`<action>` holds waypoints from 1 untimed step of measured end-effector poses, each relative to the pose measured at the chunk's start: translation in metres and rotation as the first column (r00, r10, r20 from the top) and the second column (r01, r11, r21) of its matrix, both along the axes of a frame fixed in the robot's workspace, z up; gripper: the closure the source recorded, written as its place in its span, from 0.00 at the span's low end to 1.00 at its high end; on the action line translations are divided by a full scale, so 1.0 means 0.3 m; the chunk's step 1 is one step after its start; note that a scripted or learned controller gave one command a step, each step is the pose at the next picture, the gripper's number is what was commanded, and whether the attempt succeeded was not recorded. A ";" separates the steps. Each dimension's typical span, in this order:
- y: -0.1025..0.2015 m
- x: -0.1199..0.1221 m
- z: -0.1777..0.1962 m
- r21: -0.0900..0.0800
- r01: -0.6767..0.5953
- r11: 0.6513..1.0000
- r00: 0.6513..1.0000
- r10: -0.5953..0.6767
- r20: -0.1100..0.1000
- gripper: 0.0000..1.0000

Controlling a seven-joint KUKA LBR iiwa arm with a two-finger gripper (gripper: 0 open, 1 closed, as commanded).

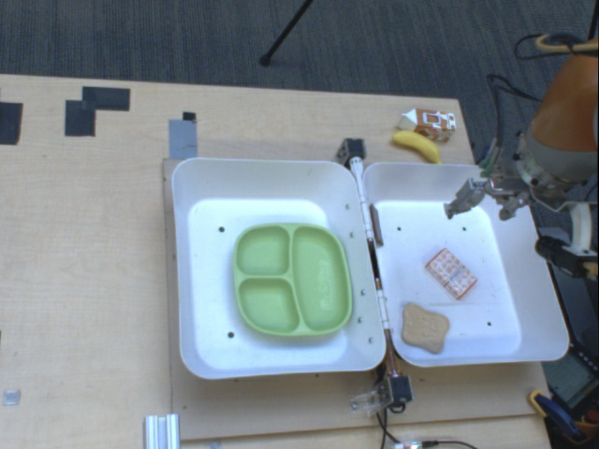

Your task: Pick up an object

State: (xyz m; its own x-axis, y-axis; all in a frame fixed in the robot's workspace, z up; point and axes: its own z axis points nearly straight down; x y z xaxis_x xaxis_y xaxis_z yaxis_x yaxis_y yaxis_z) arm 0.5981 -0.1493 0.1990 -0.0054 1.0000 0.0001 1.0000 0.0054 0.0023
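Fingers [465, 199] spread apart, nothing between them; gripper [487, 197] sits at the upper right of the frame, above the far part of the right bin [533, 293], arm [566, 110] with its orange band entering from the right edge. Camera view: right bin holds a small packet [451, 273] with a red-and-white pattern near its middle, tilted, and a tan piece of toast [425, 328] nearer the bottom, just left of centre; the two lie near each other but apart, both well below the gripper; left bin [201, 279] holds a green divided plate [292, 281] with three compartments, at its centre; on the bench beyond the bins, upper right, a yellow banana [416, 144] beside a small carton [430, 121].
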 end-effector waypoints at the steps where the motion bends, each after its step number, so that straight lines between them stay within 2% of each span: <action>1: 0.099 -0.210 -0.342 -0.002 0.003 1.000 1.000 -0.002 0.008 0.00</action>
